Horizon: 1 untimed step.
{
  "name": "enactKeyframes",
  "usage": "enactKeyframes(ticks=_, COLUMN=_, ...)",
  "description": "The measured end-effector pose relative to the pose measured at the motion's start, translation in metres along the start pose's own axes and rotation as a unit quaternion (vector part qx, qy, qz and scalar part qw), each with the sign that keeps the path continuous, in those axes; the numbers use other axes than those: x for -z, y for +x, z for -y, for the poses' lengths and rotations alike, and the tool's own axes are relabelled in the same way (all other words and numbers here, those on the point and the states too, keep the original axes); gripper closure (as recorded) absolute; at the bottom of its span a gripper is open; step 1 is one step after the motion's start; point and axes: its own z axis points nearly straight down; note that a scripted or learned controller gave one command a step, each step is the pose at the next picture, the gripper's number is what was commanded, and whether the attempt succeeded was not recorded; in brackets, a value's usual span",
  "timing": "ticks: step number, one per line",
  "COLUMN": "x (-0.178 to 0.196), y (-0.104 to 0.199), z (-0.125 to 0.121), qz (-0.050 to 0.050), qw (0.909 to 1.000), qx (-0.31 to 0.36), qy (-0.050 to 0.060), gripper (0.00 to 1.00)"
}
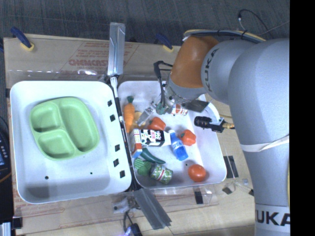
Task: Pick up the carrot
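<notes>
Nearest you in the right bin (216,173), a tomato (197,172) and a green can (161,173) sit by the front wall. Farther back, the carrot (129,116) lies along the bin's left wall. The tool (150,114) hovers just beside it, to its right; you can't tell its opening.

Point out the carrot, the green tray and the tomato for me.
carrot (129,116): camera view, middle of its orange body.
green tray (63,127): camera view, ridge between its compartments.
tomato (197,172): camera view, centre of its red skin.
</notes>
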Motion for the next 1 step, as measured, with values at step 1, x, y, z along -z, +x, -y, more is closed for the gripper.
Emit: enactKeyframes(ticks=1, x=0.1327, y=-0.0031, z=0.0450, qz=0.004, qw=0.9989, qx=0.047, qy=-0.002, gripper=0.00)
